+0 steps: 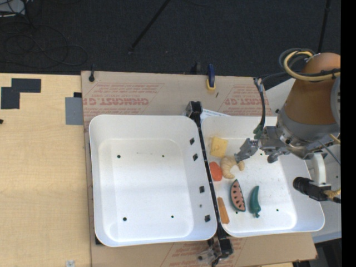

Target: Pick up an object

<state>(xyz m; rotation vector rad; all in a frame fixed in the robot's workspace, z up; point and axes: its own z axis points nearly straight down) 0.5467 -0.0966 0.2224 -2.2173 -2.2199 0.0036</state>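
Camera view, from above at a slant. Bench: two white bins side by side on cardboard. Left bin (pixel 105 149): no objects seen in it. Right bin (pixel 300 218): six small objects, all in its left half. Yellow block (pixel 219 147), near the left wall toward the far edge. Beige lump (pixel 228 164), just nearer than the block. Orange piece (pixel 215 171), touching or just beside the lump, close to the left wall. Watermelon slice (pixel 237 196), toward the near edge. Green pepper (pixel 255 201), just right of the slice. Orange stick (pixel 222 209), along the left wall by the near left corner. Arm (pixel 311 104): reaches in from the right, orange band above the wrist. Gripper (pixel 245 151): over the right bin, just right of the block and above the lump; whether its tips are apart or together cannot be told at this angle, and nothing can be seen between them. Step in hand, by judgement: approach, with the pick not yet made; no object is off the bin floor. Likely target: the lump or the block, both nearest the tips. Next move calls for a straight descent centred on one object, clear of its neighbours and the left wall, then a close and a lift.
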